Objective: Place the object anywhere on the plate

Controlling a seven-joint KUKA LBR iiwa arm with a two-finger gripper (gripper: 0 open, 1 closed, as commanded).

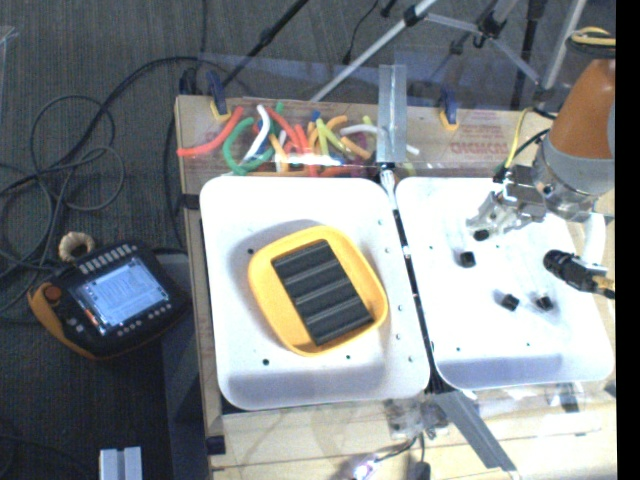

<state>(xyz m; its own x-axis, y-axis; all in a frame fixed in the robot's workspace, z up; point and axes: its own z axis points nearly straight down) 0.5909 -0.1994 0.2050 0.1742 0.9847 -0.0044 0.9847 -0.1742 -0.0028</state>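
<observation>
A yellow plate (268, 286) lies in the left white bin (225, 368). A black ribbed rectangular object (322, 291) rests flat on the plate and covers most of its middle. My gripper (497, 216) hangs over the back of the right white bin (520, 363), well to the right of the plate and apart from the object. I see nothing held in it.
Three small black pieces (466, 258) (509, 301) (543, 302) lie in the right bin. A black connector (568, 268) sticks in from the right. Coloured cables (280, 138) lie behind the left bin. A teach pendant (108, 298) sits on the floor at left.
</observation>
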